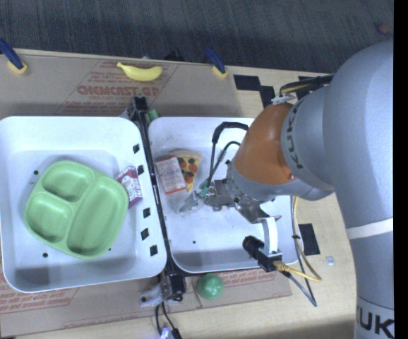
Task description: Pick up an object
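Fingers [198, 198] low in right bin [211, 260], state impossible to tell. Packet [169, 174] lies flat just beside, upper left. Likely light, thin, crinkly, slippery; pinch across narrow edges, not flat face.

small packet [169, 174], pizza slice [188, 164], right bin

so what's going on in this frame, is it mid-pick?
The KUKA arm is reaching from the right down into the right bin, with its gripper low near the bin's middle, just beside a small orange packet and a pizza-slice toy. Nothing is visibly between its fingers, so no grasp can be confirmed. The left bin holds a green divided tray and a small red-and-white packet. A green ball sits outside the bins on the front edge.
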`<state>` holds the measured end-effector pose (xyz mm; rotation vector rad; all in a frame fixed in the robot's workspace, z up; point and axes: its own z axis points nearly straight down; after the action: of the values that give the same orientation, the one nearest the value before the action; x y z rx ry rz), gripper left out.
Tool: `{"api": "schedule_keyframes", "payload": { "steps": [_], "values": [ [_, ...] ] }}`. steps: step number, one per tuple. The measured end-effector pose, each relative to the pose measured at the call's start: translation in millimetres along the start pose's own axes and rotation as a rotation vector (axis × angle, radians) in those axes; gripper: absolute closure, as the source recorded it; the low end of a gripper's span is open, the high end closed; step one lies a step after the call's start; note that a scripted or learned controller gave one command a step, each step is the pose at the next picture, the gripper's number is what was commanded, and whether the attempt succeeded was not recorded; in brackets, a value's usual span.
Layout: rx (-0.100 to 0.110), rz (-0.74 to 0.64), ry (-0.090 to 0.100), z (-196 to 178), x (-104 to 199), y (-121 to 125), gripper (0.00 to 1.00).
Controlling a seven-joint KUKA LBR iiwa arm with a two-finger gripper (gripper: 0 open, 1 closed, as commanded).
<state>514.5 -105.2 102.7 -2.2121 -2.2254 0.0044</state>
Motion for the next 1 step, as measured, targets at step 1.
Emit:
{"api": "schedule_keyframes", "payload": {
  "steps": [1],
  "values": [
    [-0.003,0.003,-0.001,10.6,-87.7,67.0,0.0]
  ]
}}
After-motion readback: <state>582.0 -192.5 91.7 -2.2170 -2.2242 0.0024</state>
